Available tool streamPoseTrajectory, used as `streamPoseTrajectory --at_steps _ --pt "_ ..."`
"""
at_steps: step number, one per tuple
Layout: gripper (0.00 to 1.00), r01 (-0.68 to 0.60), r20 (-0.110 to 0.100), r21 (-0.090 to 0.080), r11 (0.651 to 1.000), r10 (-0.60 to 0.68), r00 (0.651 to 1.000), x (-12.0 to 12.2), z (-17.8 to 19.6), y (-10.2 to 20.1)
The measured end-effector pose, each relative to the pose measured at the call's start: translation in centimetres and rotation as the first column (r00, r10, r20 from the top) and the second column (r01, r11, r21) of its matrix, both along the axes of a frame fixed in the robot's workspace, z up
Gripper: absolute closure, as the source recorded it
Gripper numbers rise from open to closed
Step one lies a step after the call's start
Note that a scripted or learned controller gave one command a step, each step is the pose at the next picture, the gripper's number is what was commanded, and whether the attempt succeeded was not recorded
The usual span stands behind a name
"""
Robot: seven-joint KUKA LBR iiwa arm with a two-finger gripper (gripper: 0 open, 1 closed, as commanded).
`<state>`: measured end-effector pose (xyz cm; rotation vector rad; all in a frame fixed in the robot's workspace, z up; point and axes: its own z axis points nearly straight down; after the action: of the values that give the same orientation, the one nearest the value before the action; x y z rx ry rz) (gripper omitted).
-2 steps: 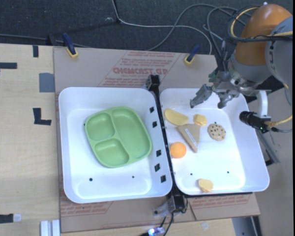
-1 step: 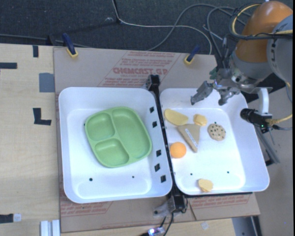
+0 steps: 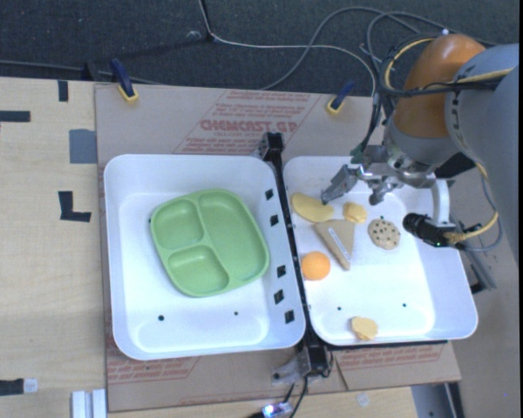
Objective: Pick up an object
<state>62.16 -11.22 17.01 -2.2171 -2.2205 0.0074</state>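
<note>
My gripper [image 3: 355, 193] hangs over the back of the right bin [image 3: 444, 294], open, with nothing between its fingers. Its left fingertip is close above a pale yellow banana-shaped piece [image 3: 311, 207]. A small yellow chunk [image 3: 356, 212] lies just below the gap between the fingers. Nearby lie a speckled cookie [image 3: 383, 232], a tan wedge [image 3: 337, 242] and an orange ball [image 3: 315, 266]. Another yellow piece [image 3: 363, 326] rests near the front rim.
The left bin [image 3: 126, 259] holds a green divided plate [image 3: 209, 240]. A black divider with clips [image 3: 283, 233] runs between the bins. A black cable connector [image 3: 423, 227] hangs by the right bin's right side, under the arm [image 3: 436, 85].
</note>
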Motion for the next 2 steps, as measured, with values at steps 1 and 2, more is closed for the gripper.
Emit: streamPoseTrajectory --at_steps 1,2 --pt "0.00 0.000 0.001 -0.001 1.000 0.000 1.000 0.5 -4.7 -0.4" --pt "0.00 0.000 0.010 -0.005 1.000 0.000 1.000 0.6 -8.3 -0.6"
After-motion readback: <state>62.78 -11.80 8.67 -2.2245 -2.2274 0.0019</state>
